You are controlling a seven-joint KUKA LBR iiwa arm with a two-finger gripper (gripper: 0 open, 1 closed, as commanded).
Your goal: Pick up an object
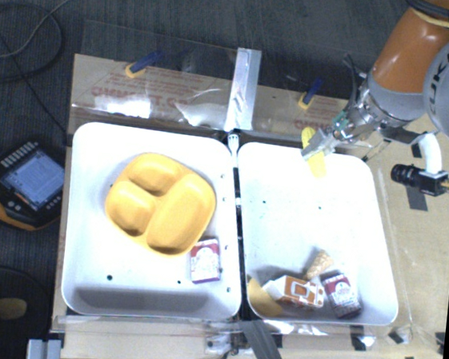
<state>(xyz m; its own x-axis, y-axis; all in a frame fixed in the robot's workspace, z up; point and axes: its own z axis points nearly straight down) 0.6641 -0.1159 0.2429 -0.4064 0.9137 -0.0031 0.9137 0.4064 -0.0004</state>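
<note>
Overhead slanted view of the counter [408, 260] with two white bins side by side. The arm [420, 52], grey with an orange band, enters at the 1 o'clock corner. Its gripper [332, 137] hangs over the far rim of the right bin [364, 231], and the jaws are closed on a small yellow piece [316, 155], which shows between the fingertips and hangs just below them. The piece's long axis runs roughly from 11 o'clock to 5 o'clock, its lower end pointing down toward the floor of the right bin, clear of that floor.

At the 6 o'clock edge of the right bin lie a red and white carton [302, 291], a dark packet [343, 293] just beside it, and a tan scrap [319, 263] behind them. The left bin [84, 279] holds a large yellow bread-shaped toy [160, 202] near its centre, with a small red and white packet [205, 261] touching it at 5 o'clock.
</note>
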